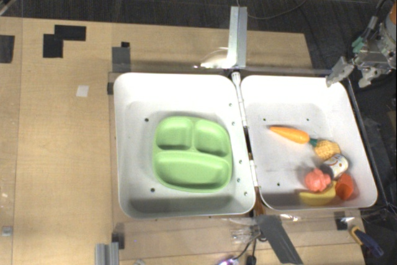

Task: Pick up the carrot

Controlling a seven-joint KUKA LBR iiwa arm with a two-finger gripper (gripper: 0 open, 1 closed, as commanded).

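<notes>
Yellow banana point(317, 197), curved and smooth, lies at the right bin's point(291, 96) near wall beside a pink lump point(317, 180). Tapered orange carrot point(289, 134) lies mid-bin; a moulded green three-section plate point(192, 153) sits in the left bin point(133, 108). Tool point(355, 66) hovers at the right bin's far corner, grip undeterminable.

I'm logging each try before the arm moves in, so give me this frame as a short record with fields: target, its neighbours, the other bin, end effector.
target: carrot, lying flat in the right bin, tip pointing to the view's left
neighbours: corn cob at its leafy end; pink toy, banana and red-orange toy in the near right corner
left bin: holds a green divided plate
end effector: above the right bin's far right corner, well apart from the carrot, nothing seen held
task state: carrot not yet picked up
</notes>
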